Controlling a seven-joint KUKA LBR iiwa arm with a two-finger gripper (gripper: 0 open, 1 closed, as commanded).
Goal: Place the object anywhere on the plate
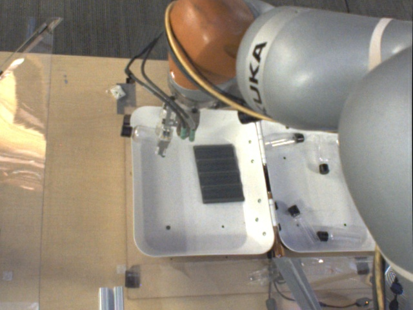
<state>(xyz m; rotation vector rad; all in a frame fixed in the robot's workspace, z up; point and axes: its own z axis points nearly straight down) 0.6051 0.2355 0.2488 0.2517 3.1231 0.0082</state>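
Observation:
A dark grey ribbed plate (219,173) lies flat in the middle of the left white bin (155,231). My gripper (174,134) hangs over the bin's far left corner, just up and left of the plate and apart from it. The orange band and grey wrist cover most of it from above. I can make out nothing in its grasp. Several small black objects (293,210) lie in the right bin (303,244).
A thin pale stick with a dark tip (285,139) lies at the far edge of the right bin. The arm's large grey body covers that bin's right side. A small black block (132,277) sits on the wooden bench in front of the left bin.

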